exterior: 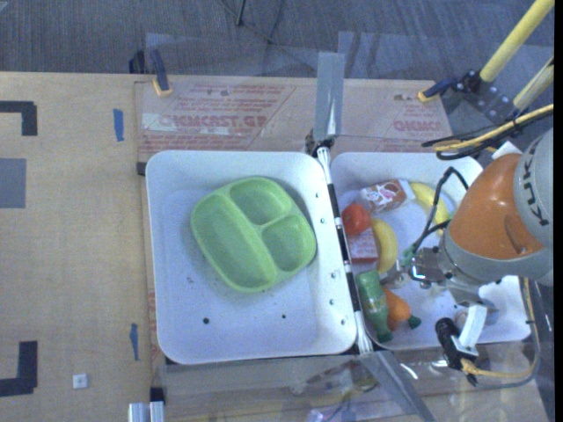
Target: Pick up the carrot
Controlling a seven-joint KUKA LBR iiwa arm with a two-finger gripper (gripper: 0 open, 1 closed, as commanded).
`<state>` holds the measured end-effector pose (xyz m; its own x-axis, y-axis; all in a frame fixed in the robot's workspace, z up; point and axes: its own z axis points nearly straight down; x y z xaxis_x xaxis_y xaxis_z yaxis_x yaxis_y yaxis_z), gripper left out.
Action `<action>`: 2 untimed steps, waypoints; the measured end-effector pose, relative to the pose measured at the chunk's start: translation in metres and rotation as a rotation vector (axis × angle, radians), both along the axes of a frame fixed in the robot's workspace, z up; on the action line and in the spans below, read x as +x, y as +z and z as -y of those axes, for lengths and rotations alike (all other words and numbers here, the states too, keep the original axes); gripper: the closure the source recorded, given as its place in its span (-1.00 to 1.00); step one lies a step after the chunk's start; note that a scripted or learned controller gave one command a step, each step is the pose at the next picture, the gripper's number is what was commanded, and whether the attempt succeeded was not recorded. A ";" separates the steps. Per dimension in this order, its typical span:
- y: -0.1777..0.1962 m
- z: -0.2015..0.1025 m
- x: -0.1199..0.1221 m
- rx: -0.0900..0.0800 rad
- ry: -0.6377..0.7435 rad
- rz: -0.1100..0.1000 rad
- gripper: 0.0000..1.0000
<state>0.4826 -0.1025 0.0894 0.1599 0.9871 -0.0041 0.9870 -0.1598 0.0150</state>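
The carrot (398,310), a small orange piece with a green end, lies at the near edge of the right bin (506,323), next to a green bottle-shaped item (373,297). My gripper (415,271) hangs over the middle of the right bin, just above and slightly behind the carrot. The arm's orange band (493,218) blocks the view to its right. Nothing visibly held shows at the gripper.
The right bin also holds a red tomato-like item (355,218), a red-and-white packet (383,196), a red box (361,249) and two yellow bananas (384,244) (427,199). A green divided plate (253,233) lies in the left bin (176,306).
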 end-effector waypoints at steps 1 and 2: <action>0.000 0.013 0.000 0.006 0.038 -0.002 -1.00; 0.000 -0.002 0.000 -0.001 -0.031 -0.001 -1.00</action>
